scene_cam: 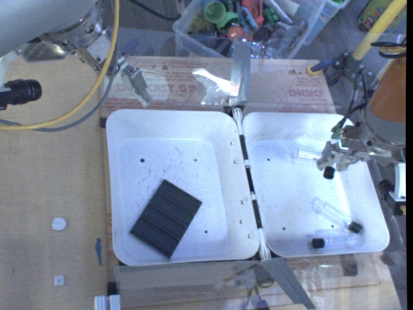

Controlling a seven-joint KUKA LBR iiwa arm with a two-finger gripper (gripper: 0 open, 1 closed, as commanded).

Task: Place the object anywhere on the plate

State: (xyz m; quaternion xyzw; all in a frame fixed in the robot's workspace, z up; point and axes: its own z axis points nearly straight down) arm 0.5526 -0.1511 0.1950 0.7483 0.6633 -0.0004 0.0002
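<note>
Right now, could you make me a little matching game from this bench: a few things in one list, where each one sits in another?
Things:
1. dark ribbed rectangular plate
2. clear plastic tubes with black caps
3. pincer
4. clear tub of colourful toys

Places:
A. behind both bins
B. over the right bin
C. lying in the right bin
D. lying in the left bin

Pairs: 1-D, 2-C, 3-B, 4-A

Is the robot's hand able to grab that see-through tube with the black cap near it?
Probably yes. The hand hangs over the right white bin, and the clear plastic tube with a black cap lies uncovered just below it.
</note>
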